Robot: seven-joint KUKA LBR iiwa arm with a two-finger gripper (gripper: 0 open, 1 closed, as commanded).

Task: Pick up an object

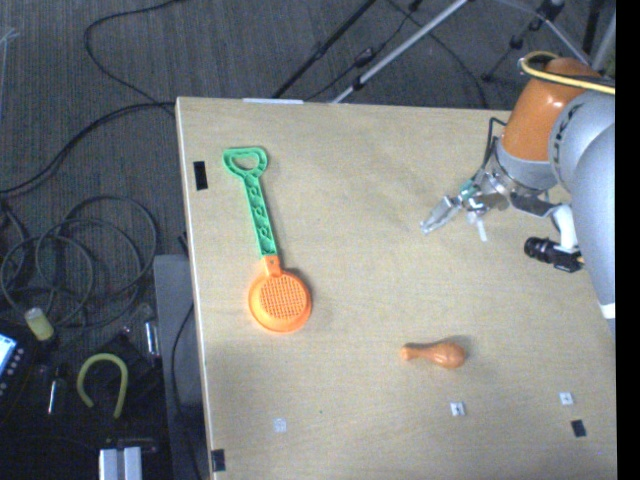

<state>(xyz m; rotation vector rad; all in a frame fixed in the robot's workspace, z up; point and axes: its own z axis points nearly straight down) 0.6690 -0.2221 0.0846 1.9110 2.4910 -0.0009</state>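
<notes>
While the strainer (268, 258) lies well apart — gripper (452, 213) fingers spread, gripping nothing — above bare bench (380, 168).

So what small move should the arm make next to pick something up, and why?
Probably swing the gripper down and slightly left toward the small orange pear-shaped object. It lies alone on the bench surface, nearer than the green-handled orange strainer, and nothing sits between the fingers.

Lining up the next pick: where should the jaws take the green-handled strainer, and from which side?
Grip the green handle midway, coming straight down with jaws across its width. The strainer lies flat, the handle narrow and straight; its orange head looks too wide.
</notes>
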